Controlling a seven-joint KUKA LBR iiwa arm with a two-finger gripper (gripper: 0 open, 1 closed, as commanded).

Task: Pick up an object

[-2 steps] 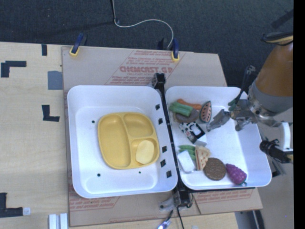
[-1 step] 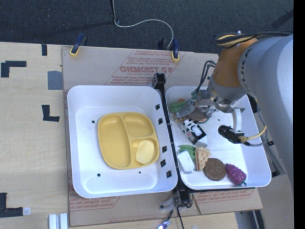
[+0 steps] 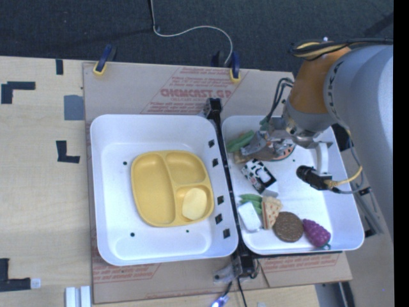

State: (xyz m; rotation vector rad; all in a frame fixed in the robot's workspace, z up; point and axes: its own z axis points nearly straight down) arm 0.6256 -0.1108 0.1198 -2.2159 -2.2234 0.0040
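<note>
My gripper (image 3: pixel 261 144) reaches down into the back of the right bin (image 3: pixel 348 226), over a small pile that includes a green leafy piece (image 3: pixel 239 139) and a reddish round item (image 3: pixel 283 149). Just in front of it lies a black-and-white object (image 3: pixel 259 173). Along the bin's front lie a white piece (image 3: pixel 249 217), a green pod (image 3: pixel 252 199), a tan cracker-like wedge (image 3: pixel 271 211), a brown round patty (image 3: pixel 288 226) and a purple grape cluster (image 3: pixel 316 232). I see nothing clearly held between the fingers.
The left bin (image 3: pixel 108 146) holds a yellow divided plate (image 3: pixel 171 187) with a pale yellow disc (image 3: pixel 195 203) in its small compartment. A black divider (image 3: pixel 220 171) runs between the bins. The arm's grey body and cables (image 3: pixel 326 178) overhang the right bin's right side.
</note>
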